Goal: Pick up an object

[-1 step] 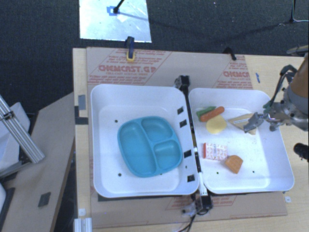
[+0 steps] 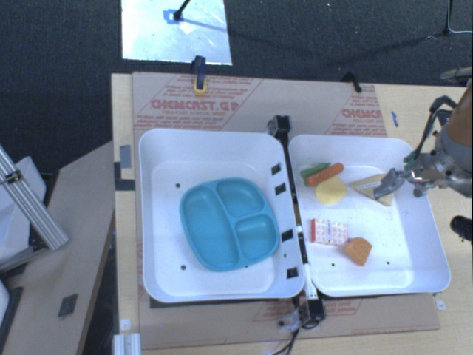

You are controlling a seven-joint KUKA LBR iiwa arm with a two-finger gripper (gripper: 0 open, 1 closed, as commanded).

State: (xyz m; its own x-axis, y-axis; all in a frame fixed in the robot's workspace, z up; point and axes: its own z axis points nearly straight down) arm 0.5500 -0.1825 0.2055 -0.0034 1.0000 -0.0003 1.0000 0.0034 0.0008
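End effector (image 2: 389, 184) hovers over the right bin (image 2: 421, 272) (beside a yellow disc (image 2: 331, 191)).

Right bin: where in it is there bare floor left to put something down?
In the right bin, bare floor runs along the near edge below the carton and orange piece, and along the far wall above the carrot. Around the yellow disc, the wedge and the gripper, it's crowded.

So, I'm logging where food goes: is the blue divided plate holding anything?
Empty. The blue divided plate in the left bin shows three bare compartments; the food items all lie in the right bin.
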